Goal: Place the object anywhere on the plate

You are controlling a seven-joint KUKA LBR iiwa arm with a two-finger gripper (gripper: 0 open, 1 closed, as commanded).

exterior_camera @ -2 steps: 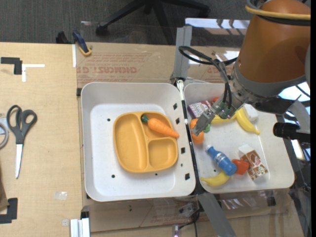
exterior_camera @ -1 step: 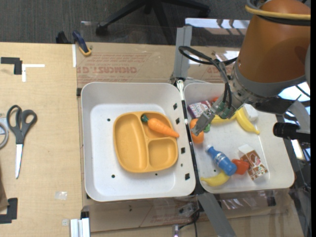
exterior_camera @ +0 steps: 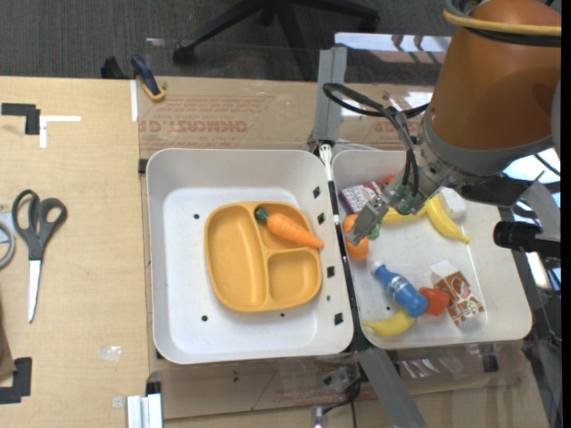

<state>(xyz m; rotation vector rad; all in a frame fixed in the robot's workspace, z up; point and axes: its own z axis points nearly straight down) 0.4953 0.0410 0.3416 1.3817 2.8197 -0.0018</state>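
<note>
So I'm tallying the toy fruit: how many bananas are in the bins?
2, both in the right bin. One banana lies near the far side, just right of the gripper. The other banana sits at the near edge, below the blue bottle. The arm may hide more.

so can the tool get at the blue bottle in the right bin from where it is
Probably yes. The tool hovers over the right bin, with the blue bottle lying just below it in the image. Nothing covers the bottle, though a banana and a red item crowd it.
</note>
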